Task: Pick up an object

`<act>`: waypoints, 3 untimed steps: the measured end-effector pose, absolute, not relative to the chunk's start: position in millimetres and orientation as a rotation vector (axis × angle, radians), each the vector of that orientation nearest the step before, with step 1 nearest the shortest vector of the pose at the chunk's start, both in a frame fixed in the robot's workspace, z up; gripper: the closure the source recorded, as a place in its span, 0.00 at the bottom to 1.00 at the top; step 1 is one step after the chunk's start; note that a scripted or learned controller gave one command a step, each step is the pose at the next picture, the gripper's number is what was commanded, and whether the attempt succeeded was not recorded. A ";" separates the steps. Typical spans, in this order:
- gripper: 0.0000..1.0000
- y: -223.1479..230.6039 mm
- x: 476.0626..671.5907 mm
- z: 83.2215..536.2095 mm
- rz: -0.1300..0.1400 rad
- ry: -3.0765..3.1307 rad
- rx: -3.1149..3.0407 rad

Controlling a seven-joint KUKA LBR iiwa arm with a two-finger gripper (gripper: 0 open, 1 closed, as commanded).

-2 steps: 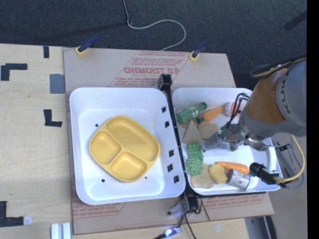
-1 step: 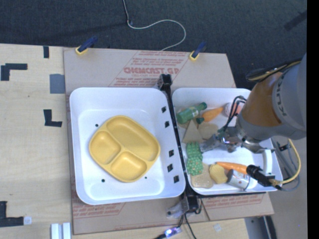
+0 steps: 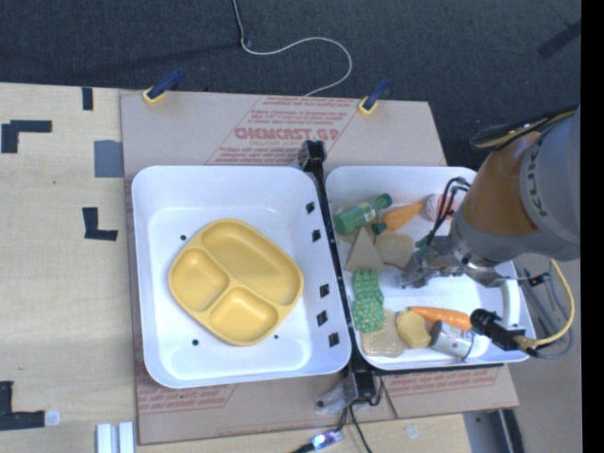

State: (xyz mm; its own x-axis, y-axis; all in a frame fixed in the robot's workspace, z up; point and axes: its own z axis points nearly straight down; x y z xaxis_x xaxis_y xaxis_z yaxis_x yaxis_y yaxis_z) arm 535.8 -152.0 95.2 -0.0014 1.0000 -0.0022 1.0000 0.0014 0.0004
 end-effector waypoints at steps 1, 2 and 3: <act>1.00 -142.7 533.9 140.5 0.000 2.224 2.220; 1.00 -142.2 538.5 182.4 0.001 2.223 2.219; 1.00 -141.6 539.2 226.7 0.002 2.222 2.218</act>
State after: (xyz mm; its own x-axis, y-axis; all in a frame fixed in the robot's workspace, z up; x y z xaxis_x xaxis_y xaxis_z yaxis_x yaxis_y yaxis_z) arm 539.2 -141.6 226.7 -0.0018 1.0000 -0.0007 1.0000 0.0018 0.0025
